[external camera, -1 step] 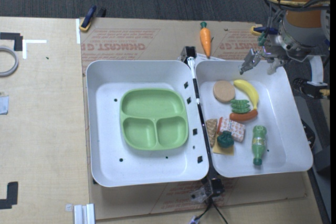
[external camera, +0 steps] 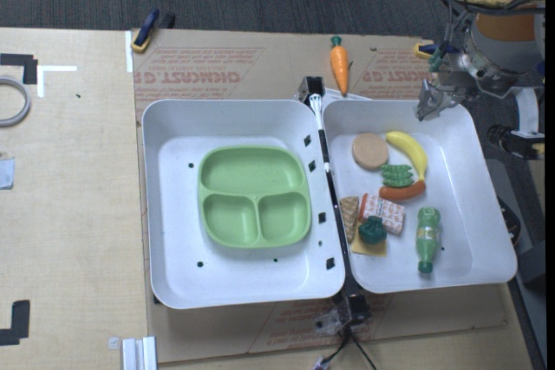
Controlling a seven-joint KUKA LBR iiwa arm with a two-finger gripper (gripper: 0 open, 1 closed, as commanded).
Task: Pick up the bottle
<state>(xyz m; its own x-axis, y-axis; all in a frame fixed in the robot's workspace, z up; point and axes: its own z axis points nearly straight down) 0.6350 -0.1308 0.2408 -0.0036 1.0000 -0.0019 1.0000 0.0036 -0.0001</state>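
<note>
Your claw (external camera: 431,104) hangs over the right white bin's (external camera: 486,212) far rim, at about 12 o'clock; you cannot tell its opening. The green plastic bottle (external camera: 427,239) lies well apart, toward 6 o'clock, in that bin's near part.

bench (external camera: 69,212) | two white bins (external camera: 165,212) side by side | carrot (external camera: 339,63) behind them
</note>
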